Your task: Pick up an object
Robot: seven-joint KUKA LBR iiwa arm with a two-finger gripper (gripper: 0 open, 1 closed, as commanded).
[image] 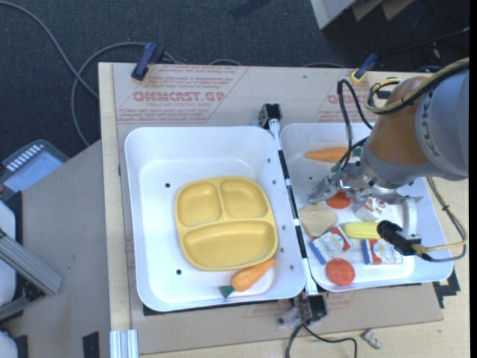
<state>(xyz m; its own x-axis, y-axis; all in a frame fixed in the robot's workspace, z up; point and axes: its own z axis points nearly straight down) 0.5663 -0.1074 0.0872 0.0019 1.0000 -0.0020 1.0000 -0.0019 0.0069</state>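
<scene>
Your pincer (339, 189) hangs low over the red tomato slice (338, 199) beside the bread (319, 220), presumably targeting it; whether it's spread or pinching, you cannot tell.

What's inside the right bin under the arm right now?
In the right bin: a carrot, a beige slice, corn, two red rounds and small packets. The arm covers whatever lies beneath its wrist.

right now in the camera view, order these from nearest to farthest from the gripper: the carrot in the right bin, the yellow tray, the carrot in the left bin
1. Carrot in the right bin, just above the gripper.
2. Yellow tray, in the middle of the left bin.
3. Carrot in the left bin, at the tray's lower edge, near the bin's front.
</scene>
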